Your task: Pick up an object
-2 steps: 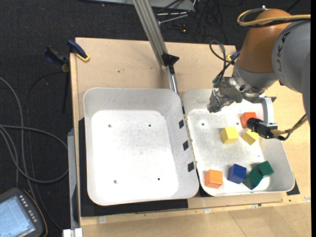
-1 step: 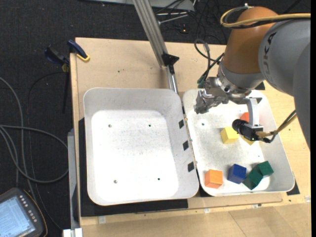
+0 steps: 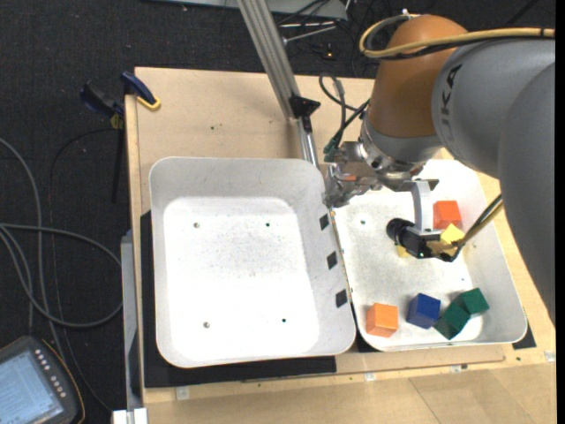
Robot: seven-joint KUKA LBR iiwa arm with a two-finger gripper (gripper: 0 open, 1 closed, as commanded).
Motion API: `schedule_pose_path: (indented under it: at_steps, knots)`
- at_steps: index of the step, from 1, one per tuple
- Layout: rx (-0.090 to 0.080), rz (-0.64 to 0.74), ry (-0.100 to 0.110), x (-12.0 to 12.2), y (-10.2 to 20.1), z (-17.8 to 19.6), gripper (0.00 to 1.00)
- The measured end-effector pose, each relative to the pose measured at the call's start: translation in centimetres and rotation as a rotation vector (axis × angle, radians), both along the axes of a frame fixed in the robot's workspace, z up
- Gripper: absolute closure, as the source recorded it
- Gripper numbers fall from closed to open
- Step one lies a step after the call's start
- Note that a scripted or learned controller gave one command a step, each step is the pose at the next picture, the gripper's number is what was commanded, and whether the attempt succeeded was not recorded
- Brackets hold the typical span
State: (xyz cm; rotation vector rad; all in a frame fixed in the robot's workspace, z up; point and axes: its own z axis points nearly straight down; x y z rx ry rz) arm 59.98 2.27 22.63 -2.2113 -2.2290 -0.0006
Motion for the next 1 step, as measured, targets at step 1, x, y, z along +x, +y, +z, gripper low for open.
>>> schedule_pose_path:
  at_steps: [1]
  knots:
    - [0.0, 0.0, -0.003, -0.36, 5.09, 1.29, 1.0]
